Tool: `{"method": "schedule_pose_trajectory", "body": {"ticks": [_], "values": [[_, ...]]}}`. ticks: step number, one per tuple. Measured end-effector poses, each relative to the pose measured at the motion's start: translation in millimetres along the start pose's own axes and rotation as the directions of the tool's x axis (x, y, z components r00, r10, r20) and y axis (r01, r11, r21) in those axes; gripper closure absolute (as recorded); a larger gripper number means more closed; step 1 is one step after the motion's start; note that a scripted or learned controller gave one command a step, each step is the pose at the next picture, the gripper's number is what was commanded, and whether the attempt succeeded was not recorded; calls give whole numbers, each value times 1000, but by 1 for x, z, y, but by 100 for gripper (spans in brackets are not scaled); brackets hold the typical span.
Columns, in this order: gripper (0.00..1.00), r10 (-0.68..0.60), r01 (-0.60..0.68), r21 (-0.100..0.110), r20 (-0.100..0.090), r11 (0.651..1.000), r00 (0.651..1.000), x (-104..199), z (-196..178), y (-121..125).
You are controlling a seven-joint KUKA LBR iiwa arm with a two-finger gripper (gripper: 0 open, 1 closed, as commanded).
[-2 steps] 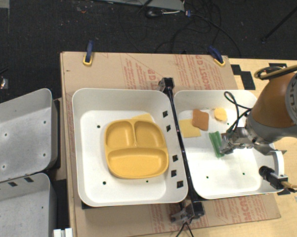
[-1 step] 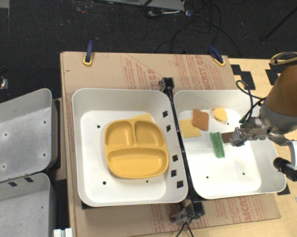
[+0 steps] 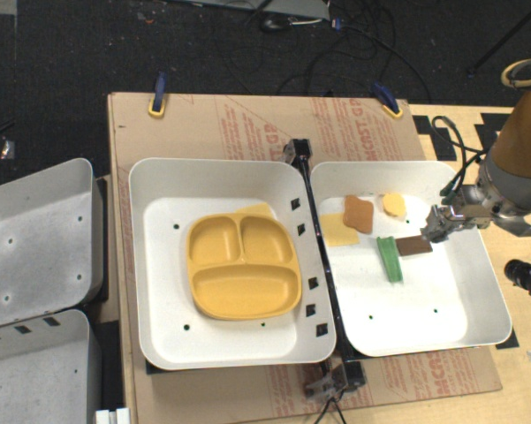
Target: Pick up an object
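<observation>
The claw (image 3: 436,225) hangs low at the brown block (image 3: 414,246) in the right bin (image 3: 477,325), seemingly lining up a grasp; its opening cannot be told.

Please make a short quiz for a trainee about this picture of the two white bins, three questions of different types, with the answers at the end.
1. True or false: the yellow divided tray lies in the left bin.
2. Which thing is nearest the gripper? A) the green block B) the dark brown block C) the yellow round piece
3. Fill in: the orange-brown block rests partly on a pale yellow flat ____ in the right bin.

Key
1. True.
2. B; it lies just beside the gripper, on the bin floor.
3. Piece, a flat square near the wall between the bins.
</observation>
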State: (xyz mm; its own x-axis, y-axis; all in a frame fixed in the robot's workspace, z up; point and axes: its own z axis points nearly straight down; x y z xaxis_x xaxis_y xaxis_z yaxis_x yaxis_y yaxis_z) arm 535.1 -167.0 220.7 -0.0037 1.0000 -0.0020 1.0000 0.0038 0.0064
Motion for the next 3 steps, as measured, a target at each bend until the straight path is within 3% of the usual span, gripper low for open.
{"method": "schedule_pose_trajectory", "body": {"ticks": [1,3], "values": [[100,0,0,1,0,1000,1000,0,-48,2],[100,-4,4,8,-4,1000,1000,105,-20,-4]]}}
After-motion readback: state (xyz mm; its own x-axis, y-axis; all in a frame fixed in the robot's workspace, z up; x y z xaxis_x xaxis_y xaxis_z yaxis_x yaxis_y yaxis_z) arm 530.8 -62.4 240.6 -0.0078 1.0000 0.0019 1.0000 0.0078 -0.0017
